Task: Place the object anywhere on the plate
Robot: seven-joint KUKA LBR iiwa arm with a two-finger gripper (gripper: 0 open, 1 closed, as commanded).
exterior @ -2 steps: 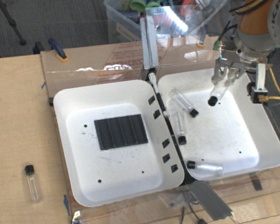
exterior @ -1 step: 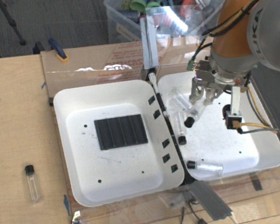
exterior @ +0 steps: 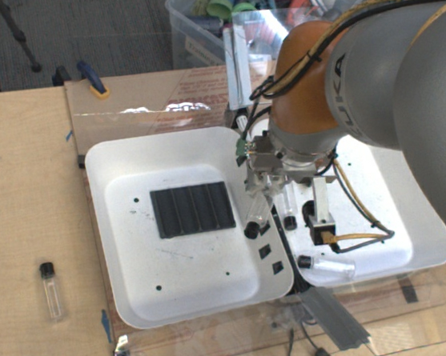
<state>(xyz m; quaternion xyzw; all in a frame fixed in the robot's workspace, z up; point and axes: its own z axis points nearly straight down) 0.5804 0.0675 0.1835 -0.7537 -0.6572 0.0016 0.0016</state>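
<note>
Claw low over the seam between the two bins, plate untouched.

The gripper (exterior: 270, 195) hangs at the inner edge of the left bin (exterior: 104, 228), just where it meets the right bin (exterior: 423, 229); cables and the wrist crowd it, so I cannot tell whether it is wide or narrow. Directly under it a clear vial with a black cap (exterior: 253, 224) sits tilted against the left bin's right wall, cap end lowest; whether the claw grips it cannot be made out. The black ridged plate (exterior: 194, 209) lies flat in the middle of the left bin, just left of that vial and apart from it. A second capped vial (exterior: 324, 264) lies in the right bin's near corner. A third vial (exterior: 52, 289) rests on the wooden bench (exterior: 13, 175), well left of both bins.
</note>
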